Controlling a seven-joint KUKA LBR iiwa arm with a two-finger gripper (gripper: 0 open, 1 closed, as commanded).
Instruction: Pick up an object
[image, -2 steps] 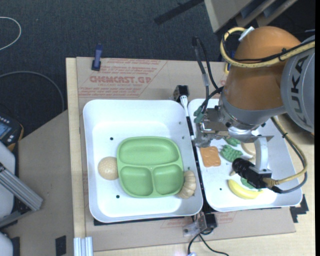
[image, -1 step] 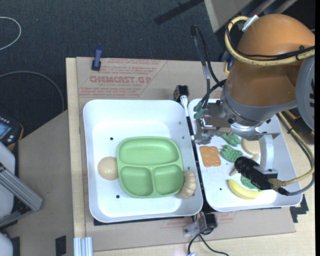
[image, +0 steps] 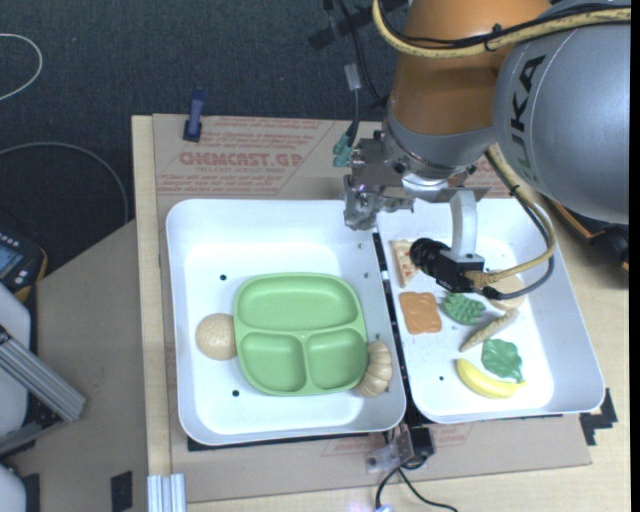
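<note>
My gripper (image: 360, 217) hangs over the far right corner of the left bin (image: 190, 260), close to the divider between the bins, and I see nothing in it. In the right bin (image: 570, 330) lie a tan cracker piece (image: 403, 263), an orange slab (image: 420, 312), a dark green leaf (image: 462, 307), a tan stick (image: 489, 328), a second green leaf (image: 501, 358) and a yellow banana (image: 484, 381). The left bin holds a green divided plate (image: 300, 332), a round beige bun (image: 215, 337) and a tan pastry (image: 377, 369).
The grey arm with its orange band (image: 450, 60) fills the upper right, above the far part of the right bin. A cardboard sheet (image: 250, 155) lies behind the bins with a small blue clip (image: 194, 116) on it.
</note>
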